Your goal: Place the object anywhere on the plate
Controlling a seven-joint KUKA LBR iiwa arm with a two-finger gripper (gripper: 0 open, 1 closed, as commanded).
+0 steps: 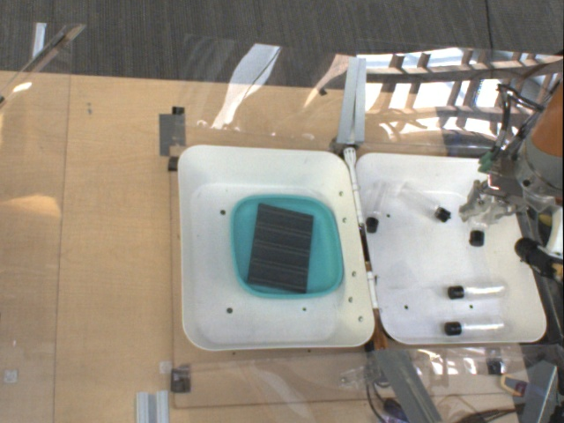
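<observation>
Dark ribbed slab lies flat on the teal plate, wholly inside its rim and turned a little off square, so by the look of things the placing asked for is already done. The plate sits in the middle of the left bin, in the bin's shallow recess, which would keep it from sliding about.

Nearest the camera, at the bottom edge, grey metal framing and loose wiring show below the bins, probably part of the rig's support.

A step farther in, the right bin carries several small black-tipped clear pieces: two lying near its near edge, and others scattered higher up. They lie well apart from the plate and play no part in the task as far as I can judge.

At the right edge the hand hangs over the right bin's far corner, well clear of the plate. Nothing can be seen between its tips; how wide it stands I cannot tell, as the parts are too small and cluttered. Its position away from the left bin fits an arm that has let go.

Farthest off, the wooden tabletop meets dark carpet.
</observation>
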